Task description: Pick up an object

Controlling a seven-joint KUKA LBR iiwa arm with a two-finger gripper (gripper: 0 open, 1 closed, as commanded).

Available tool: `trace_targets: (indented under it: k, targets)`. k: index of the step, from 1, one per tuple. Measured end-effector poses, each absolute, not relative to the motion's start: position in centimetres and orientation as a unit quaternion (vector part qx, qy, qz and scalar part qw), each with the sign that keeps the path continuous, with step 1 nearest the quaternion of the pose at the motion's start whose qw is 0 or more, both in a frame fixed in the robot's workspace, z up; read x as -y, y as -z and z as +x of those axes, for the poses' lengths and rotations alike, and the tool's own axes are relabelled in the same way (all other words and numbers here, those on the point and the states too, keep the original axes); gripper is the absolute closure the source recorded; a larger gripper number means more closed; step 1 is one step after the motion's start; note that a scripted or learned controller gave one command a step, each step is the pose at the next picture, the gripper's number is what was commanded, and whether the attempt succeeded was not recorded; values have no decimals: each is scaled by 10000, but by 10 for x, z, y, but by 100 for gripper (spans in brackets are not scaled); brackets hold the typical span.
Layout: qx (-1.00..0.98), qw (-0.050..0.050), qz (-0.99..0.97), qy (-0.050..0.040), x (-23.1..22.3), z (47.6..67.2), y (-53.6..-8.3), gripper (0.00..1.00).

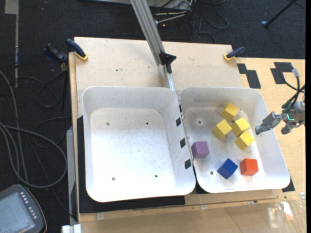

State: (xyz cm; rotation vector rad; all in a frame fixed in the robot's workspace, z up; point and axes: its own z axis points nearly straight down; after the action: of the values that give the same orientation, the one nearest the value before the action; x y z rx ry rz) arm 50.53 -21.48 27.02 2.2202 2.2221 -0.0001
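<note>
One end effector [265,125] hangs at the right rim of the right bin [272,178], just beside the nearest yellow cube [244,140]; at this size I cannot tell whether it is open or closed, and nothing seems held. Four yellow cubes cluster close together, so they are poor targets. Better choices, I judge, stand apart nearer the front: the red cube [249,166], the blue cube [227,168] and the purple cube [200,149]. Centre above one, descend straight, then close. The left bin [92,130] sits alongside on the tabletop [121,57].
</note>
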Motion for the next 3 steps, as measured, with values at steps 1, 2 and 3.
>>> trace_targets:
  k: [1, 2, 3]
  targets:
    - [-7068, -14, 7074, 10, 216, 498, -224, 0]
    - [-7071, -18, 7071, 11, 214, 502, -180, 0]
    - [-7065, -25, 7077, 14, 223, 499, -122, 0]
